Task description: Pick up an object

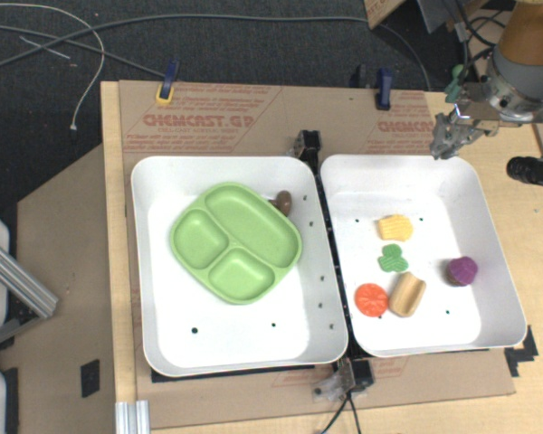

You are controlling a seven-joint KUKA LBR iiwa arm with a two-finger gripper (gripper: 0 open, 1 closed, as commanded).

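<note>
Five small objects lie in the right bin (466, 181), all below the gripper (446, 143): yellow piece (395, 228), green piece (393, 260), orange ball (371, 299), tan cylinder (406, 294), purple ball (462, 270). Gripper hangs above the bin's far rim, holding nothing.

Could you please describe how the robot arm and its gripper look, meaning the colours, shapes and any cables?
The arm is a thick rounded body with an orange band above a grey wrist section. Below it sits a metallic grey gripper made of small angular parts, with a spot of green near its top. Thin dark fingers point downward. Dark cables run beside the arm at the upper right.
</note>
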